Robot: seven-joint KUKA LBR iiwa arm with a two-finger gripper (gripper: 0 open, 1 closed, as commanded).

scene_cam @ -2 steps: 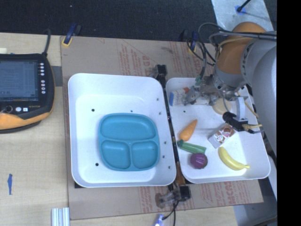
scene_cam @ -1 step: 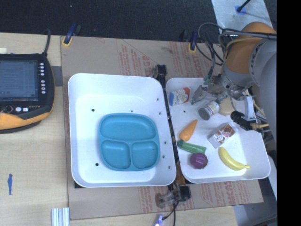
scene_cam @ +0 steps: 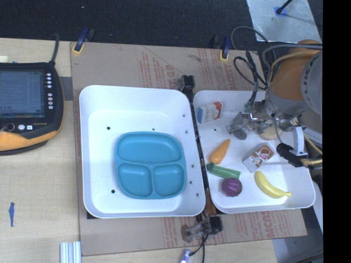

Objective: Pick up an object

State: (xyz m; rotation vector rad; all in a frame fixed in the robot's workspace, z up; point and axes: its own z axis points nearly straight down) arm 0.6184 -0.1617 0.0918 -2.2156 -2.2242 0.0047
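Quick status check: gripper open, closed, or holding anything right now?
Gripper: low over the right bin, nothing visibly held; open or closed cannot be told.

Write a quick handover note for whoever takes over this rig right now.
Gripper: low over the right bin, near its back, nothing seen between its fingers.
Right bin holds: carrot, green vegetable, purple vegetable, banana, small carton, white packet.
Left bin: blue divided tray.
Done: nothing lifted.
Left: grasp and lift one object.
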